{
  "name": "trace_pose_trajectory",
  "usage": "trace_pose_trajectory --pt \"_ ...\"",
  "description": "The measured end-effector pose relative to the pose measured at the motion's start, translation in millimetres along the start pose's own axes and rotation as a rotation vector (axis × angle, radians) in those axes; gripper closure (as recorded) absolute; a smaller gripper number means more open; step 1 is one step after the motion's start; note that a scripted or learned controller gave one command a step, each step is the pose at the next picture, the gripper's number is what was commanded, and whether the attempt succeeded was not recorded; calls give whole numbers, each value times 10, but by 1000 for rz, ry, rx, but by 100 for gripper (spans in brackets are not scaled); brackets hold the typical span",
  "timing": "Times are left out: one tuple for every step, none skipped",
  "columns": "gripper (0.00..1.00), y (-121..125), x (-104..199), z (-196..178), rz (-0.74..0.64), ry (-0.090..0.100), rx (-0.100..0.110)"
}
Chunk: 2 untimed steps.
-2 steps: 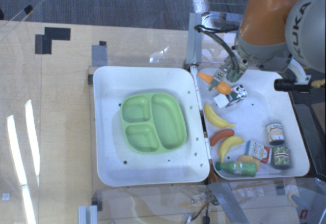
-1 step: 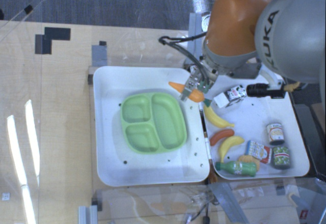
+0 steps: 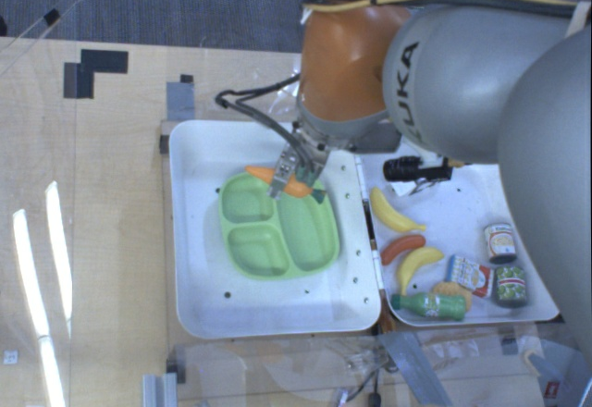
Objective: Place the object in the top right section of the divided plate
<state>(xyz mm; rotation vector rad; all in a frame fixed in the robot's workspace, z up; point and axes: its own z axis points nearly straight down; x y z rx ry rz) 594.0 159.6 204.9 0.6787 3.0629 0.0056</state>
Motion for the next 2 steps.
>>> trace_pose_trajectory --pt "100 15 -17 -120 0 -5 -7" --pt "0 14 -18 -121 0 -5 -7"
